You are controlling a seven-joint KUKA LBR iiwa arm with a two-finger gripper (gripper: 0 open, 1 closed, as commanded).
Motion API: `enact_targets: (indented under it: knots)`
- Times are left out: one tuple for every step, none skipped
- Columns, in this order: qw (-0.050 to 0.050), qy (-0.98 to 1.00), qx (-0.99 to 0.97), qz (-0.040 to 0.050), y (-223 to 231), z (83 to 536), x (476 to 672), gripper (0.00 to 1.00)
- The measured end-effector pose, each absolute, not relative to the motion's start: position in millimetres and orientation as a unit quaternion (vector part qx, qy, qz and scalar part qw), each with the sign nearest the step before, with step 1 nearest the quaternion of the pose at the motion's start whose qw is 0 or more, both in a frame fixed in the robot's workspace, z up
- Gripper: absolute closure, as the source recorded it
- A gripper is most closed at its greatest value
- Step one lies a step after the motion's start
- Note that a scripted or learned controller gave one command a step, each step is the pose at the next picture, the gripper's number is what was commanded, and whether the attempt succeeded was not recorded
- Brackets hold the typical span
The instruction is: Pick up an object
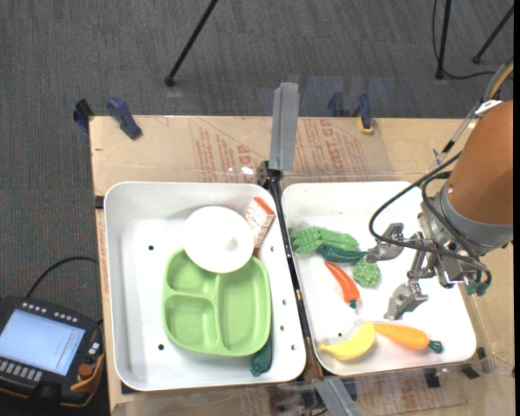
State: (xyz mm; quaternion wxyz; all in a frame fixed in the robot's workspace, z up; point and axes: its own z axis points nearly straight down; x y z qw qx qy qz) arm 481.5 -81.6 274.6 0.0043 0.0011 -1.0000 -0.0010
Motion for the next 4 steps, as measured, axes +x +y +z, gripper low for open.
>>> enact_targets:
  knots:
    - [0.010, -1.000, -0.008, -0.0019, -81.3, 141.5, 523.5, 0.00]
    - [0.004, -1.000, -0.017, -0.0009, -86.1, 84.2, 560.8, 0.00]
    - [0.007, -1.000, -0.013, -0.0015, -83.9, 90.4, 560.6, 1.00]
    - [-0.001, -0.986, -0.167, 0.0000, -36.1, 242.8, 543.0, 1.00]
